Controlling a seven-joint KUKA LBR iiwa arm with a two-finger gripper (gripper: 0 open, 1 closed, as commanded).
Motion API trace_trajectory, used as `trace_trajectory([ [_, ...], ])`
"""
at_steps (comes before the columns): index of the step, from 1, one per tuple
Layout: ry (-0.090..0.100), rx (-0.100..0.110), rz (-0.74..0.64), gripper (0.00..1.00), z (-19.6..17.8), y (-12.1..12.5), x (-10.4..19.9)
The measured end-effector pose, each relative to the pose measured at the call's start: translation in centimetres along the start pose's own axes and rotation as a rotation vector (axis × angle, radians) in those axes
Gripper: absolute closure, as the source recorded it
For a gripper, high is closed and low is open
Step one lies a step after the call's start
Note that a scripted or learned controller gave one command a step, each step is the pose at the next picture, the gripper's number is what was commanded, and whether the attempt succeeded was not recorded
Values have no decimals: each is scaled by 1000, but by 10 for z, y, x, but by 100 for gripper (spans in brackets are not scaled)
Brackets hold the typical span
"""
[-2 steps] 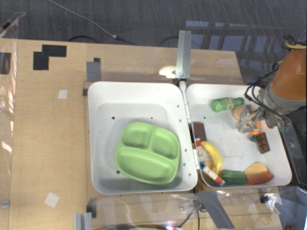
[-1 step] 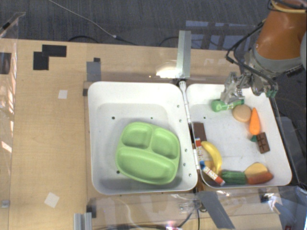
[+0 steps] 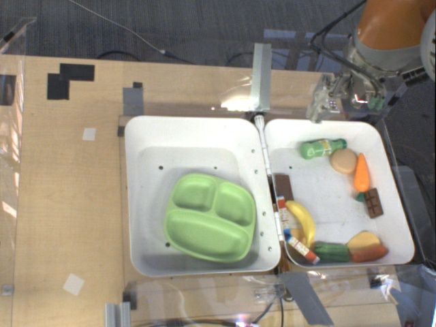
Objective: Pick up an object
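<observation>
**Gripper above the far rim of the right bin, nothing seen in its grasp**

Seen from above at a slant. Grey arm with an orange band, reaching in from the right and ending in the gripper (image 3: 344, 97), poised over the far edge of the right bin (image 3: 392, 182). Cannot tell whether open or closed; nothing visibly held.

Closest to the gripper, just nearer the camera: a green bottle (image 3: 323, 148), lying flat, lengthwise left to right, narrower end toward the right. Touching it on the near right, a round tan piece (image 3: 344, 161). Beside that, an orange carrot (image 3: 362, 172), lengthwise far to near.

Farther from the gripper toward the camera: a small chocolate bar (image 3: 372, 201), slightly tilted; a yellow banana (image 3: 302, 222), curved, running far to near along the bin's left wall; a dark brown bar (image 3: 281, 186) just beyond it. Farthest off, along the near wall: a green cucumber (image 3: 332, 252), lying left to right, and a tan-and-red piece (image 3: 368, 246) at its right end.

Well to the gripper's left and nearer the camera, in the left bin (image 3: 136, 182): a green divided plate (image 3: 211, 216), tilted.

Underneath, a pale wooden bench (image 3: 61, 203) with black tape marks; beyond it, dark grey carpet (image 3: 170, 12) crossed by a thin cable.
</observation>
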State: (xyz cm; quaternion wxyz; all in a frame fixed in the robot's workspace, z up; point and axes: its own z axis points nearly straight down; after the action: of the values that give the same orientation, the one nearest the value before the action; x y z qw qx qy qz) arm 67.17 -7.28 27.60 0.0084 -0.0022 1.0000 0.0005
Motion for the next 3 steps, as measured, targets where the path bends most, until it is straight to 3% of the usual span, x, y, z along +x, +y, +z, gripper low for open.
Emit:
trace_trajectory([
  [1, 4, -2, 49, 100, -14, 53, 1],
  [2, -7, -1, 49, 100, -28, 51, -2],
  [3, 20, 0, -99, 100, 109, -12, 30],
])
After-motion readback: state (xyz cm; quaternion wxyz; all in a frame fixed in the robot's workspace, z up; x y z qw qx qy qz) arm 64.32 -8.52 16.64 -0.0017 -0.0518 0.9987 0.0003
